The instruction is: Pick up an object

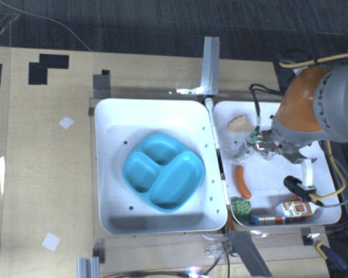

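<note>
The right bin holds several small items. A beige lump lies near its far left corner and an orange sausage-shaped piece lies along its left side. At the near edge sit a green knobbly item, a thin pen-like stick and a small white carton with an orange label. My gripper hangs low over the bin's upper middle, just right of the beige lump and above the orange piece. I see nothing held in it.
The left bin holds a blue divided plate in its middle. A metal post stands at the far end of the wall between the bins. The arm's orange band and grey body cover the right bin's far right part.
</note>
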You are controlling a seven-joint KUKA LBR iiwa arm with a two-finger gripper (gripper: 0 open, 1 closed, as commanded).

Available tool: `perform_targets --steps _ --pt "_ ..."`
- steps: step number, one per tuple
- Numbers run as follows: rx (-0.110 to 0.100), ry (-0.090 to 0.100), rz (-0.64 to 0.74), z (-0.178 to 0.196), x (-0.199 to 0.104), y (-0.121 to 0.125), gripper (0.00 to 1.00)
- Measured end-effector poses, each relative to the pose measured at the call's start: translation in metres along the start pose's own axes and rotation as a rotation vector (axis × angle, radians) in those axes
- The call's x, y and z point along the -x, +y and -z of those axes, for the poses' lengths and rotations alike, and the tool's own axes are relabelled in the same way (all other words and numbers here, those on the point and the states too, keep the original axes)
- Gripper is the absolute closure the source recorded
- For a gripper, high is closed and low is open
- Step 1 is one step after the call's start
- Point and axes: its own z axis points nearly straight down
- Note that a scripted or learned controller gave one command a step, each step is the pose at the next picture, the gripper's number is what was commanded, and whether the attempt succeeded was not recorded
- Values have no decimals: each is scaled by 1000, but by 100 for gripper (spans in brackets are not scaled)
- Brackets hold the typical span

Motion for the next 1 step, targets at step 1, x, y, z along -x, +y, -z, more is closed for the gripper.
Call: perform_targets --steps 1 --pt "1 0 1 0 0 0 0"
